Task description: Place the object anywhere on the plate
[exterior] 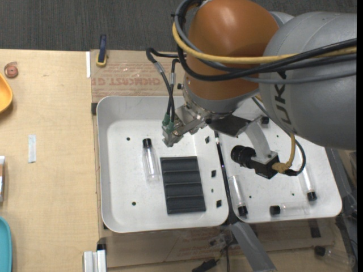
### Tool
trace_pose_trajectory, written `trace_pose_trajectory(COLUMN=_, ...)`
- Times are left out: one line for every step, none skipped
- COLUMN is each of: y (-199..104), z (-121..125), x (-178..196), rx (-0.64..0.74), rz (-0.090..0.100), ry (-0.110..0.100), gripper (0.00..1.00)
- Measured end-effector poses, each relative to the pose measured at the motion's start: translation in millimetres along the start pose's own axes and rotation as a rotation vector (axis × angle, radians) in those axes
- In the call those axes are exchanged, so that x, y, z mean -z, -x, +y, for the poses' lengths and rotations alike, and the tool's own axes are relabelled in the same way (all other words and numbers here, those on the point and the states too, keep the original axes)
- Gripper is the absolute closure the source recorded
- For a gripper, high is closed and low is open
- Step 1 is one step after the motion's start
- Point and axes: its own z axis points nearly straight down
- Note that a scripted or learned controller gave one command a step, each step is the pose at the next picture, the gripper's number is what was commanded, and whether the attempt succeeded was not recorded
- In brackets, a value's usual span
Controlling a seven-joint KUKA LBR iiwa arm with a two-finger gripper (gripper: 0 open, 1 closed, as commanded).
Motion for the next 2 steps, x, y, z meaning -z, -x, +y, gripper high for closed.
trace_pose_trajectory(y=7, z=-26, x=65, rx=0.311, rz=-0.002, ry=0.005, gripper=1.00)
trace_pose_trajectory(y=-11, z=20, x=113, rx=0.719, rz=-0.003, ry=0.006, gripper=1.00)
